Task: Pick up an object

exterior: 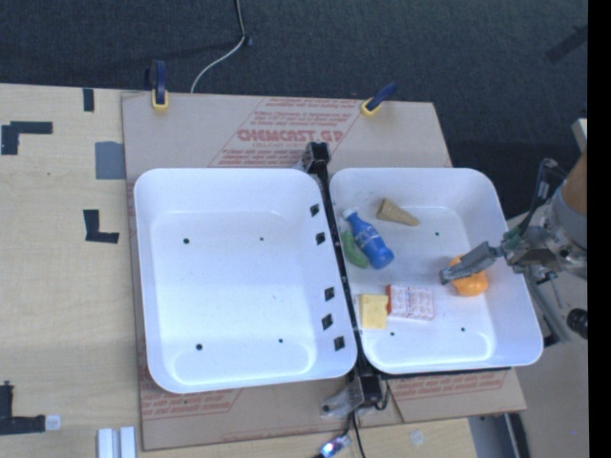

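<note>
You've got two white bins side by side on the bench; the right bin (pixel 477 351) holds everything. The gripper (pixel 456 271) comes in from the right and sits low over the right side of that bin, fingers pointing left. Right at the fingertips is an orange object (pixel 471 283), round-ish, lying on the bin floor near the right wall. The dark finger overlaps its upper left edge, but you can't see it clamped between the fingers, so don't count it as held. Whether the fingers are spread or closed, you cannot tell from this angle.

Rest of the right bin: a blue bottle (pixel 369 240) lies tilted near the left wall, touching a green item (pixel 354 251) just to its left. A tan cone-shaped piece (pixel 396 213) lies above them, towards the back. A yellow block (pixel 373 310) sits at the front left, just beside a white card with red print (pixel 411 301) on its right. The card and the orange object are near each other but apart.

The left bin (pixel 153 218) shows its white floor with a few dark dots.
</note>
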Tool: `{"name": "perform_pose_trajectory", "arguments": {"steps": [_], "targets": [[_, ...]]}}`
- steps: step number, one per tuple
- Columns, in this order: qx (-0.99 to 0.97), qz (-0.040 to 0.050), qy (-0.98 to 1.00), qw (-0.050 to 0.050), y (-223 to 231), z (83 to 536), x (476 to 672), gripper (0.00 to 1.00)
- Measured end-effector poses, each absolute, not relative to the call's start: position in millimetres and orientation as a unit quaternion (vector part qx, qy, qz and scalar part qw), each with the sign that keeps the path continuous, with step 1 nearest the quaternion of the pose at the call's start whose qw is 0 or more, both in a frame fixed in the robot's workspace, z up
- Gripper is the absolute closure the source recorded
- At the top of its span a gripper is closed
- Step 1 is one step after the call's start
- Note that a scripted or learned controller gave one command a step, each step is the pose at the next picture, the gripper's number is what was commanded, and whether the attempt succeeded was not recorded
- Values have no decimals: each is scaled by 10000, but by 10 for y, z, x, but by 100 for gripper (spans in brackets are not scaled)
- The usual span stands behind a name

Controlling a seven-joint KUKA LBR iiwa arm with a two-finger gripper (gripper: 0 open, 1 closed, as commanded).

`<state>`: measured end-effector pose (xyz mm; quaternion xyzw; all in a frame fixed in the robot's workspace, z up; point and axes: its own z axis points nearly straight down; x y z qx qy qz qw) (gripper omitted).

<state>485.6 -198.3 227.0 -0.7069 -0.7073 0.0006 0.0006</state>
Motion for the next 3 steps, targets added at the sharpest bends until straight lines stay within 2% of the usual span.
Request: {"name": "perform_pose_trajectory", "arguments": {"steps": [1,2,3], "targets": [[-7043,-53,-7098,-81,-1354,4556,5229,0],[-7022,-45,-7120,-34,-282,5404,5342,0],[-7038,1,-7104,7,461,5345,5253,0]]}}
